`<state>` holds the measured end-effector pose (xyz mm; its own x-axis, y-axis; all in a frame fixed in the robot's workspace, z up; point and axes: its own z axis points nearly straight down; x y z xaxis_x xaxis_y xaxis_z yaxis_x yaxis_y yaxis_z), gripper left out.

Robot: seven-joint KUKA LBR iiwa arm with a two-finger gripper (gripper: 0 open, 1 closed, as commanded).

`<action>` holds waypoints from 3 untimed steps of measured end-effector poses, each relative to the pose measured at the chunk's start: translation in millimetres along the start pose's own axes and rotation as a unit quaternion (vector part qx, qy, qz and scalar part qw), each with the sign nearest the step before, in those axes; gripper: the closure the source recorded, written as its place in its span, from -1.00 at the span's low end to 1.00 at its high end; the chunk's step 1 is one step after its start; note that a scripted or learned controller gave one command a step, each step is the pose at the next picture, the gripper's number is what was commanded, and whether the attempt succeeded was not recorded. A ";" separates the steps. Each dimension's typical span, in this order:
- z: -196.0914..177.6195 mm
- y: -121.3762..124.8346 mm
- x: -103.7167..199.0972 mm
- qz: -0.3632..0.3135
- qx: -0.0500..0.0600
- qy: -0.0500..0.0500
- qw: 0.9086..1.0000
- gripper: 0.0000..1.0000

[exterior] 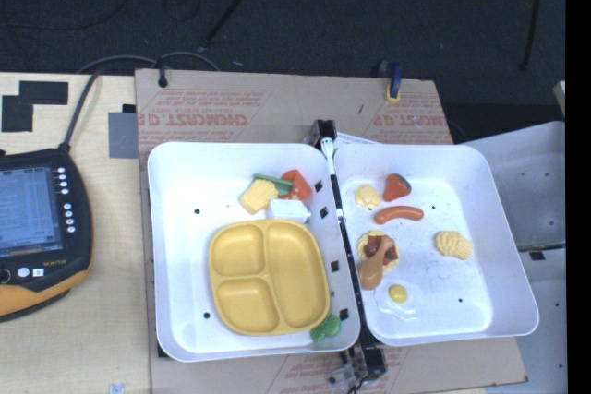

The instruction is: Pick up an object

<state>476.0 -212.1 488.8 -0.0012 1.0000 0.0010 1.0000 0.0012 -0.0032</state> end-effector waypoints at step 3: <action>29.6 -0.1 0.1 0.000 0.000 0.000 1.000 1.00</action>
<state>475.8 -211.9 459.2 -0.0015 1.0000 0.0012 1.0000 0.0015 -0.0030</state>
